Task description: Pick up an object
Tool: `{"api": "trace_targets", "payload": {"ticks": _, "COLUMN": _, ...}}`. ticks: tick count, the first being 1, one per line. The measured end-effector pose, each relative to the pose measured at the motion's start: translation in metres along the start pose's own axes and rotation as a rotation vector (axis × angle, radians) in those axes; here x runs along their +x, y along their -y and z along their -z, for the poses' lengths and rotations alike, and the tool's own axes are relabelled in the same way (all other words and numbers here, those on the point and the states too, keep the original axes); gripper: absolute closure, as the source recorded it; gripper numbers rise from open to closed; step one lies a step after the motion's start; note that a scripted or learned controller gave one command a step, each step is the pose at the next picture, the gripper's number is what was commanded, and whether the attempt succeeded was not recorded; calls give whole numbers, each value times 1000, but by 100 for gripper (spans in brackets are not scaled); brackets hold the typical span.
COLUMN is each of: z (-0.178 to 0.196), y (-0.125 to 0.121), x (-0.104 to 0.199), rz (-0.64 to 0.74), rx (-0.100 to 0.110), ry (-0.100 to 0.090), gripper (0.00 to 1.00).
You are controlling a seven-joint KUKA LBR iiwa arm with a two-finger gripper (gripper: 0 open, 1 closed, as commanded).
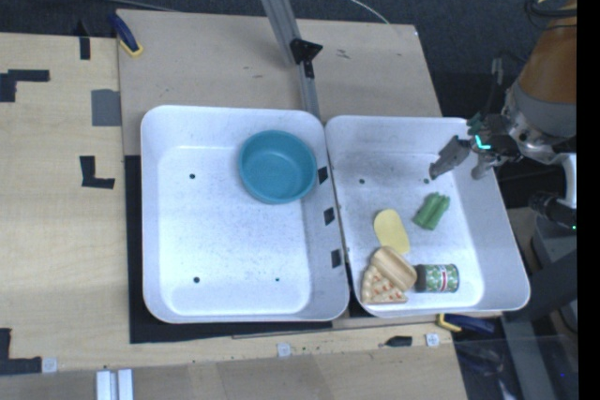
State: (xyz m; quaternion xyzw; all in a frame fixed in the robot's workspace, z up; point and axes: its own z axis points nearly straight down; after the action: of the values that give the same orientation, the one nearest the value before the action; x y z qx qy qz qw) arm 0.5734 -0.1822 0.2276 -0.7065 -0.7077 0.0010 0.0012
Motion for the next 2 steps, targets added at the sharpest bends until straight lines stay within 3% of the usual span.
{"api": "trace_targets", "payload": {"ticks": 1, "z": 1, "y": 0, "x": 0, "rz": 0, "rx": -2, "ry": 0, "gripper": 0}}
{"api": "trace_targets", "payload": {"ticks": 2, "z": -44, "y": 2, "x": 5, "rz": 0, "rx": 3, "ry": 0, "gripper": 0}}
